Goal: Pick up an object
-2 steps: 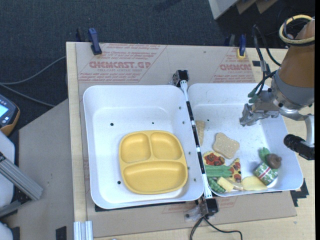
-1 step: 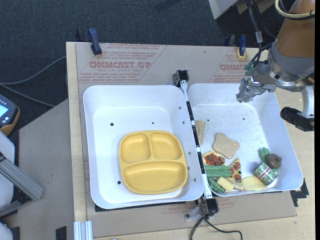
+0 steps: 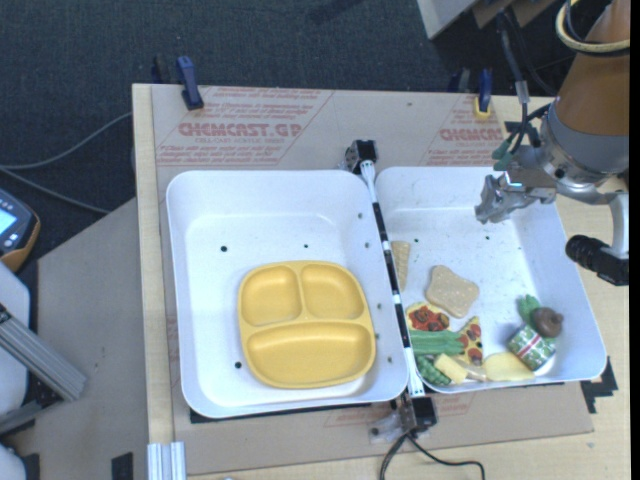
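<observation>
My gripper (image 3: pixel 497 206): hanging over the far part of the right bin (image 3: pixel 570 268), above bare white floor. Whether it is spread or pressed together I cannot tell from this slant. Nothing is showing between its tips.

My arm (image 3: pixel 598 88): reaching in from the right, orange band above the grey wrist.

Right bin, contents, all lying toward the near half, well apart from my gripper:
- Bread (image 3: pixel 452 291): a tan slice lying flat near the middle.
- Cracker (image 3: pixel 400 260): pale, lying against the left wall, just beside the divider.
- Pizza (image 3: pixel 428 318): a small red-topped piece sitting just near of the bread.
- Beans (image 3: pixel 436 342): green, lying just near of the pizza.
- Can (image 3: pixel 531 347): green and white, tilting at the near right, with a brown round piece (image 3: pixel 546 319) and a green leaf at its far end.
- Banana (image 3: pixel 506 367): yellow, lying along the near wall, touching the can.

Left bin (image 3: pixel 200 208): holding a yellow tray (image 3: pixel 305 323) with three compartments, sitting toward the near right.

Bench (image 3: pixel 150 168): brown board with red lettering, both bins resting on it side by side; blue clamps (image 3: pixel 187 80) gripping its far edge.
</observation>
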`<state>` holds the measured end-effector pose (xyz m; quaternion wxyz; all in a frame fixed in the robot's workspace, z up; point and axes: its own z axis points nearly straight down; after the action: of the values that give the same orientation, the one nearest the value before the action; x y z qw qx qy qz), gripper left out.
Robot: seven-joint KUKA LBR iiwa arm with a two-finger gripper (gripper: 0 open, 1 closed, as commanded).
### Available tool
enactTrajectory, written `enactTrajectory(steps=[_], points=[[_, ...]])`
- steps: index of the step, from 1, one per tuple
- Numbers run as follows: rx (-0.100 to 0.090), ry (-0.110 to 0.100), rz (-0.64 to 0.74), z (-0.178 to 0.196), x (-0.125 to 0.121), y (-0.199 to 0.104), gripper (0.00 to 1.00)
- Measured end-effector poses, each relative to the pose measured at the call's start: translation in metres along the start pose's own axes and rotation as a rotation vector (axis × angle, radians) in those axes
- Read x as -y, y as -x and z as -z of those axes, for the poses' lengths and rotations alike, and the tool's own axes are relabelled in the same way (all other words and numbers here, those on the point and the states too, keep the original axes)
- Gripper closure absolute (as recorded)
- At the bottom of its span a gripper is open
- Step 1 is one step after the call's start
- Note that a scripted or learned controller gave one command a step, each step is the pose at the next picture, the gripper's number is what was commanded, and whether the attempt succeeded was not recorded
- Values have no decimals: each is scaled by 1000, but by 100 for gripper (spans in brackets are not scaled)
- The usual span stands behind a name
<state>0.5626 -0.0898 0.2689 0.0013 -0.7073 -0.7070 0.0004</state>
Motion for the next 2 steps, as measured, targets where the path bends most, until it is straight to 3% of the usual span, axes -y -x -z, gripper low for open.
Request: enactTrajectory(steps=[1, 2], points=[[1, 1, 1, 0, -1, 0, 0], [-3, -11, 2, -66, 69, -42, 0]])
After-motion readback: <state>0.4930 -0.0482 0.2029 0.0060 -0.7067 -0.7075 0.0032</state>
